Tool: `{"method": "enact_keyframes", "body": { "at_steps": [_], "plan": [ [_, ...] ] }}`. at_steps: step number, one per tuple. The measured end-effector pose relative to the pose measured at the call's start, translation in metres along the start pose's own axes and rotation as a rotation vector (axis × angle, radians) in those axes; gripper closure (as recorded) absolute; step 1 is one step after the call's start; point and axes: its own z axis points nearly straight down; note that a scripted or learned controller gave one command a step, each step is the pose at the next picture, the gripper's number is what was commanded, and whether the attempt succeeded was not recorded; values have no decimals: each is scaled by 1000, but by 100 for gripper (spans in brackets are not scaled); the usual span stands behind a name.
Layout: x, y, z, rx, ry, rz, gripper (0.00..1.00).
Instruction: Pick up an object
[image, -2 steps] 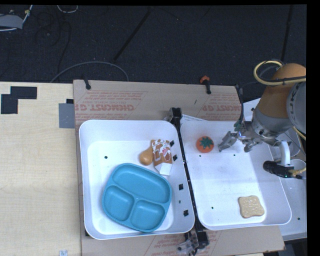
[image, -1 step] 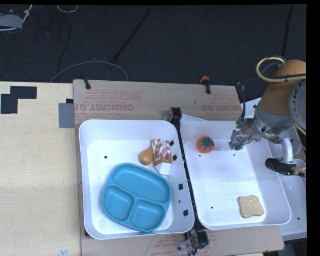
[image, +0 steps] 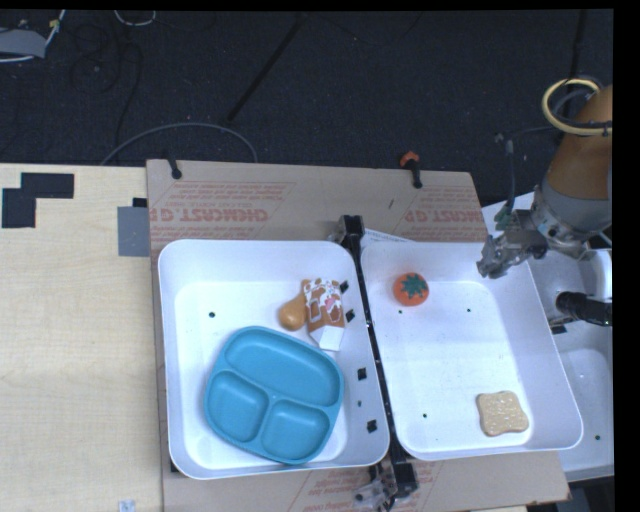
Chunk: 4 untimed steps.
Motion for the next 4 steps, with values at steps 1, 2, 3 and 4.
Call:
{"method": "enact_keyframes", "body": {
  "at_steps": [1,2,3,4],
  "plan": [
    [-1,1,-53,2,1,-1,100],
    [54,-10,-39,9,4,-4,100],
    [98,-17,-31,9,4,-3,100],
    [151,-26,-41,9,3,-3,100]
  ]
}}
